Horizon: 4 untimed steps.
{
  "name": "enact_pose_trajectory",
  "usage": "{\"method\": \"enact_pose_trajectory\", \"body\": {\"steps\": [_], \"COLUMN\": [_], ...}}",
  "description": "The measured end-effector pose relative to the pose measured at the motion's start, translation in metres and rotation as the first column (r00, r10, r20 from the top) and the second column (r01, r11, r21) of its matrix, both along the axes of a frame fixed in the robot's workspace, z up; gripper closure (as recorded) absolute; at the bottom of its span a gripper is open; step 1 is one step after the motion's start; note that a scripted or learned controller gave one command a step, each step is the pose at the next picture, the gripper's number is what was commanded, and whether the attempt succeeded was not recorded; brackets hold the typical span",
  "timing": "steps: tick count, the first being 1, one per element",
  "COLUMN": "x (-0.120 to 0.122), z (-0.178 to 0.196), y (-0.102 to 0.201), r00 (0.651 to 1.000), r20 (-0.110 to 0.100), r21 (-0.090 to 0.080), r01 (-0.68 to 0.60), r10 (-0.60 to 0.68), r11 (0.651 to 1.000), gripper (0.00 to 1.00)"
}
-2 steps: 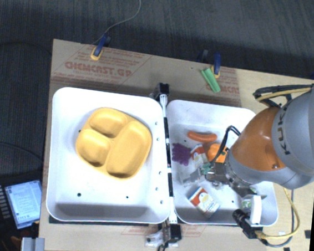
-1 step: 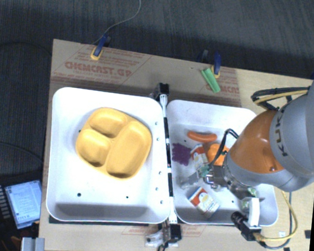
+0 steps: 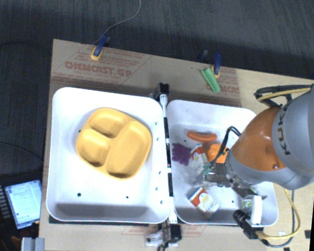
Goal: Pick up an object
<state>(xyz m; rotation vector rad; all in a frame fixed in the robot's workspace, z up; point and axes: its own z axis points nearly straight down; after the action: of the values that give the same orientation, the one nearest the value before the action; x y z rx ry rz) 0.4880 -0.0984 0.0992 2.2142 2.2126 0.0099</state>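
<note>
The camera view looks down on two shallow white bins. The left white bin (image 3: 60, 140) holds a large yellow moulded plastic tray with three lobes (image 3: 113, 141). The right white bin (image 3: 241, 115) holds a red-orange sausage-shaped toy (image 3: 201, 136), a purple bunch of toy grapes (image 3: 180, 153), an orange round toy (image 3: 214, 151) and a small white and red carton (image 3: 203, 200). The grey and orange arm (image 3: 272, 145) reaches over this bin, its gripper (image 3: 214, 171) low among the objects; whether the claw is apart or together I cannot tell.
</note>
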Motion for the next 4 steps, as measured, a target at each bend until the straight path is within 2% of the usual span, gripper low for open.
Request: {"method": "enact_pose_trajectory", "body": {"steps": [1,2,3,4], "x": [0.000,0.000,0.000,-0.003], "z": [0.000,0.009,0.009,-0.011], "y": [0.000,0.000,0.000,0.002], "r00": [1.000,1.000,1.000,1.000], "r20": [-0.001,-0.001,-0.001,-0.008], "r21": [0.000,0.000,0.000,0.001], "r01": [0.000,0.000,0.000,0.000], "r10": [0.000,0.000,0.000,0.000], "r11": [1.000,1.000,1.000,1.000], "gripper": [0.00,1.00,0.00,0.00]}}
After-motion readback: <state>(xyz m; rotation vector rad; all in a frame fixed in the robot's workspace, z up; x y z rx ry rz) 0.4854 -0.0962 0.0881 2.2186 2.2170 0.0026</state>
